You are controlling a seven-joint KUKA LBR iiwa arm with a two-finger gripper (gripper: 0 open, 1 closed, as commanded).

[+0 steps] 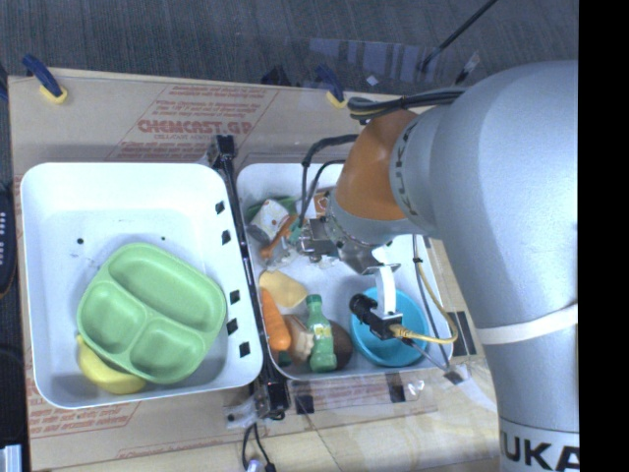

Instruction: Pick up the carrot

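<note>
orange carrot [275, 321] lies by the right bin's [287, 177] left wall, touching a green bottle [317, 334]. whether the gripper [313, 238] is apart cannot be told. it should straddle the carrot crosswise, clear of wall and bottle.

— What sort of place is this?
— A robotics lab, it seems: a grey KUKA arm [491, 224] leans over two white bins [28, 224] [257, 177].
— What else shows it?
— The bench [118, 131] wears cardboard printed "CHEMCAST GP", blue clamps [44, 77] grip its edge, and grey carpet [197, 13] lies beyond
</note>
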